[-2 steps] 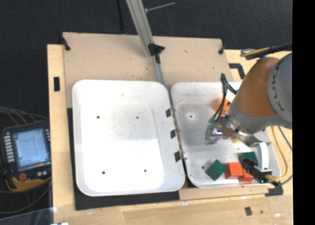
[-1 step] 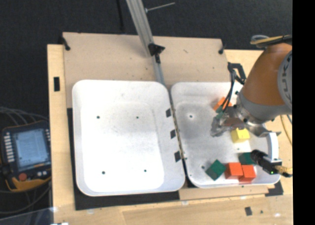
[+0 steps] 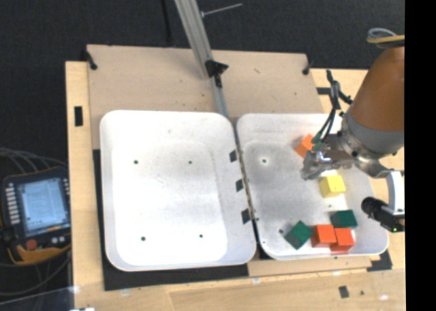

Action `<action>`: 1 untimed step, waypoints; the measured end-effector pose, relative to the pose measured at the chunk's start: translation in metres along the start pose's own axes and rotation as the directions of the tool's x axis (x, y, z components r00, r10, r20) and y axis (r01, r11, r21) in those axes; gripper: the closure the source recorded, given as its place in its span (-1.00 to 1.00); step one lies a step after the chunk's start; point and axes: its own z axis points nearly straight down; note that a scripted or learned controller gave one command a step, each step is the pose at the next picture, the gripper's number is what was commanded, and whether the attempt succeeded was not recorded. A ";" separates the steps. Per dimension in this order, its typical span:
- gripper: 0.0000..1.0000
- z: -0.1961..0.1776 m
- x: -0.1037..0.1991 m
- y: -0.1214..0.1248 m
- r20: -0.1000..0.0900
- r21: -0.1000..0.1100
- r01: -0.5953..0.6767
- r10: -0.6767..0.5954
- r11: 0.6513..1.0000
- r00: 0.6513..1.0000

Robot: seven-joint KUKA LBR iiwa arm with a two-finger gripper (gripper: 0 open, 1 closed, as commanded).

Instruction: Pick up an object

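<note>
Several small blocks lie in the right bin (image 3: 272, 167). An orange block (image 3: 304, 145) sits just left of my gripper (image 3: 315, 165), partly hidden by it. A yellow block (image 3: 332, 185) lies just below and to the right of the gripper. Near the bin's front edge are a green block (image 3: 297, 235), an orange block (image 3: 323, 235), a second orange block (image 3: 344, 237) and a dark green block (image 3: 344, 219). The gripper hangs low over the bin's middle right, under the grey and orange arm (image 3: 380, 105).
The left bin (image 3: 167, 187) stands beside the right one, joined by black clips (image 3: 240, 186). A slanted metal rail (image 3: 194, 24) runs from the top to the bins' rear. A tablet (image 3: 37, 204) sits off the bench at the left.
</note>
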 end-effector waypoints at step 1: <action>1.00 -0.011 0.000 0.001 -0.001 0.006 0.002 -0.002 1.000 1.000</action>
